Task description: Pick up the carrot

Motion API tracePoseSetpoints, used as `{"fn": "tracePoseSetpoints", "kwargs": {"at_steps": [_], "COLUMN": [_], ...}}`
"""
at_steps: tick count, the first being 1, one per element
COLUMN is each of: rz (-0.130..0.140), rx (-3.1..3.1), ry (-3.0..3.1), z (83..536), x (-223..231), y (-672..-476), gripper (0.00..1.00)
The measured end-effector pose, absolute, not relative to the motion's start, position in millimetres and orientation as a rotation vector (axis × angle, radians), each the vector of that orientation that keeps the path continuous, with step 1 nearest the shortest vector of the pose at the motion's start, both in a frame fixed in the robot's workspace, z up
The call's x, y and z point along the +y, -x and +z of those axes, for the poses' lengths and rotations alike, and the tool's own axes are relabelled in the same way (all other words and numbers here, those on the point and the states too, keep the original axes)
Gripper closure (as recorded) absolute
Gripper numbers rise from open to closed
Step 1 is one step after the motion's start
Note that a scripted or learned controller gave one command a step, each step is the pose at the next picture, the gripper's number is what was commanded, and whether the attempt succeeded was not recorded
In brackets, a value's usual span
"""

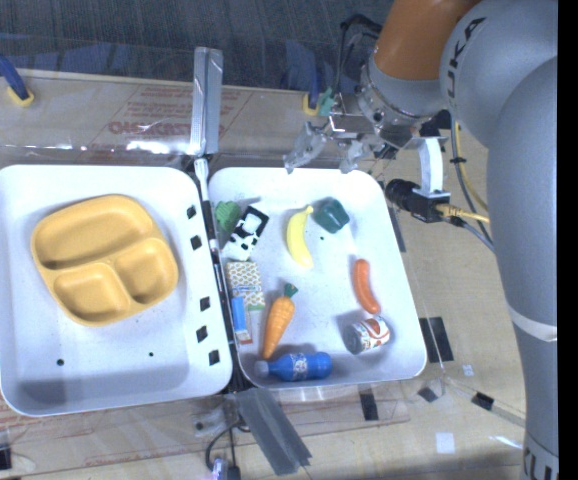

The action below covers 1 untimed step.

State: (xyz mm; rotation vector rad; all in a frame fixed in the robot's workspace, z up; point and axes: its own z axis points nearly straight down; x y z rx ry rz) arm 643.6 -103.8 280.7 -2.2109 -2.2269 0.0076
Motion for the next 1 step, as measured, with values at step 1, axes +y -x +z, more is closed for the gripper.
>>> {"fn": "tracePoseSetpoints", "kwargs": {"at_steps": [1], "rz": [0.009], "rx": [-2.189], "ry": [2.247], "z": [187.5], "x": [-76.4], "y": [-574.3], "gripper": [0.0]}}
